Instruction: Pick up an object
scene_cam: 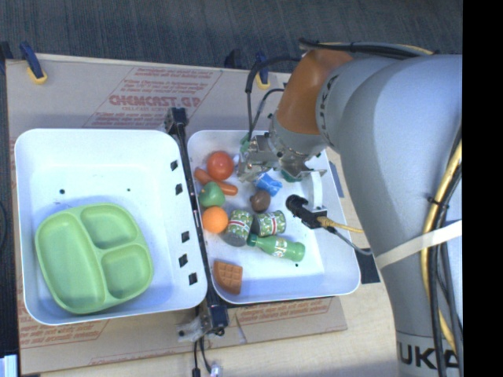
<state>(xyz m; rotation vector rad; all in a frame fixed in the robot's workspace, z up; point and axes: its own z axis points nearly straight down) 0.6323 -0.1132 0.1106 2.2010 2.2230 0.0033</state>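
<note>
1. The grey arm with its orange band (310,93) comes in from the 3 o'clock side and bends down over the shallow white right bin (339,267), which sits on the cardboard-covered counter (149,93).
2. Its jaws' assembly, the gripper (263,162), hangs low over the bin's 12 o'clock end; whether the jaws are apart or together I cannot tell, since the wrist hides them.
3. Just at 9 o'clock of the gripper lies a round red tomato-like toy (220,164), with a small orange carrot-shaped piece (228,188) beneath it.
4. A small blue block (269,184) sits right below the gripper at 6 o'clock, and a dark brown rounded lump (260,202) lies just beyond it.
5. A green pear-shaped toy (211,195) and an orange ball (214,220) rest along the bin's 9 o'clock wall.
6. Near the middle lie two green-and-white patterned cans (255,224), touching, with a green bottle on its side (279,247) at their 5 o'clock.
7. A brown waffle-like square (228,274) lies at the bin's 6 o'clock end, apart from the others.
8. The shallow white left bin (47,148) holds a pale green divided plate (93,256) toward its 7 o'clock corner.
</note>
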